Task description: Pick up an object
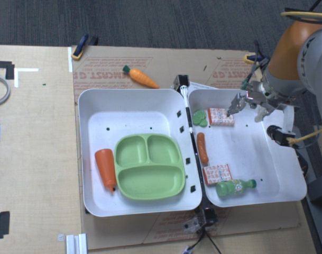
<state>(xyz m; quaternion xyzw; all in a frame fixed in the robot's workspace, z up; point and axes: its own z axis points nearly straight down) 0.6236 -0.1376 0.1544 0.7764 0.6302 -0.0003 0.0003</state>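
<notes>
1. Your tool (249,106) hovers over the right bin (287,189), fingers spread wide, holding nothing.
2. Nearest object: a carton (221,117), just left of the tool, beside a green piece (200,118).

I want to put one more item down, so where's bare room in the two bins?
Right bin: bare floor between the upper box, the sausage and the bottle. Left bin: bare strip behind the plate. Crowded: the right bin's near left corner, lower box against the bottle, and around the gripper.
</notes>
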